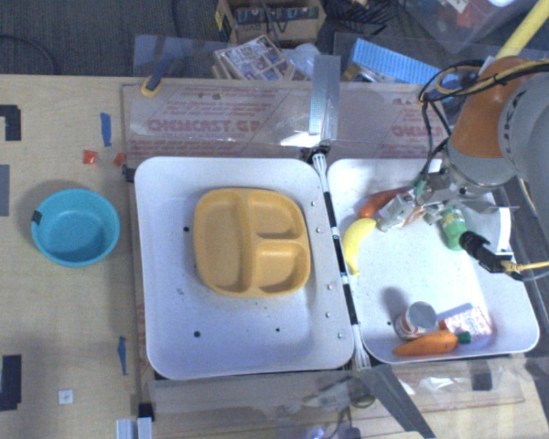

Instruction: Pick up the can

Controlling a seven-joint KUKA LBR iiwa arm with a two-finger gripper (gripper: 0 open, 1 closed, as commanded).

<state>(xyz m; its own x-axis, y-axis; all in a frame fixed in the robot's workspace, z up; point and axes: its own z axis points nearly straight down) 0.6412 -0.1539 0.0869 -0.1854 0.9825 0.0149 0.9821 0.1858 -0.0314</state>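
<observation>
The can point(415, 320) stands at the right bin's point(512, 337) near edge, touching a carrot point(426, 344) and a small carton point(467, 321); a straight-down approach would spare them. The pincer point(404, 207) hovers farther back by the banana point(356, 240), its state untellable. Beyond, wooden surface point(55, 117), cluttered floor

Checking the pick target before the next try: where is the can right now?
The can lies in the right bin, near its front edge, touching the carrot just in front and beside a small carton on its right.
</observation>
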